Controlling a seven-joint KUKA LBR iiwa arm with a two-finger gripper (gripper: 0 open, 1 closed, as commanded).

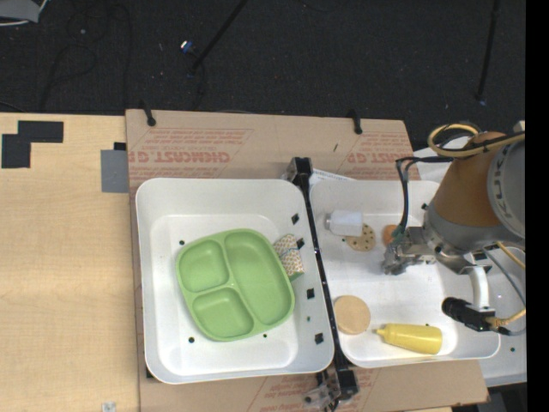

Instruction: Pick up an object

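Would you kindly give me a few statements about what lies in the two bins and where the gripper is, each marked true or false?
1. The green divided plate lies in the left bin. True.
2. The yellow bottle stands upright at the far edge of the right bin. False: it lies on its side near that bin's front edge.
3. The round tan disc lies in the right bin, beside the divider. True.
4. The gripper hangs over the left bin. False: it is over the right bin, near a small orange object.
5. The plate has three compartments. True.
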